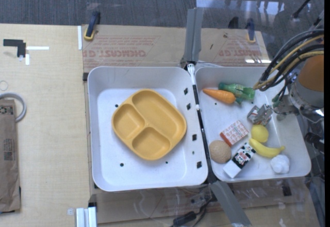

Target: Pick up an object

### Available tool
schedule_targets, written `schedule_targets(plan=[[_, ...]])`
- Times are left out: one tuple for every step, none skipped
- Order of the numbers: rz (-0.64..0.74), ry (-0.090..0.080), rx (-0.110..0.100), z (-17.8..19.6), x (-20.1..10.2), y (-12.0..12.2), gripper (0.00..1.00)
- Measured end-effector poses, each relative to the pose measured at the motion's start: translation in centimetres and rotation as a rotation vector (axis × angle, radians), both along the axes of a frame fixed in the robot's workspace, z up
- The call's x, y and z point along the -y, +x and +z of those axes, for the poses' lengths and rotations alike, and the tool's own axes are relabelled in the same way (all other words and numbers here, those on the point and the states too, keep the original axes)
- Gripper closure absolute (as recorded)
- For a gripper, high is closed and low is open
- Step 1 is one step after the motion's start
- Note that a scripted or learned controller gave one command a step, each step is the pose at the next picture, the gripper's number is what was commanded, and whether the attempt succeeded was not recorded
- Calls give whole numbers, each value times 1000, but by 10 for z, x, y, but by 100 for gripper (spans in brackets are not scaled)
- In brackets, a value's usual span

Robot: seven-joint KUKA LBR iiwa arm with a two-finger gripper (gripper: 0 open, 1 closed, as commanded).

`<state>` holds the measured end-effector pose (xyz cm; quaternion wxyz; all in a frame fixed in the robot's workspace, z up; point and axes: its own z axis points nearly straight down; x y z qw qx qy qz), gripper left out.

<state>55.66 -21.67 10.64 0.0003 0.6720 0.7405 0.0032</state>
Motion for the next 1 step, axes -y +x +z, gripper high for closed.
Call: schedule_targets(plan=[[-29, 8, -12, -16, -1, -79, 0]])
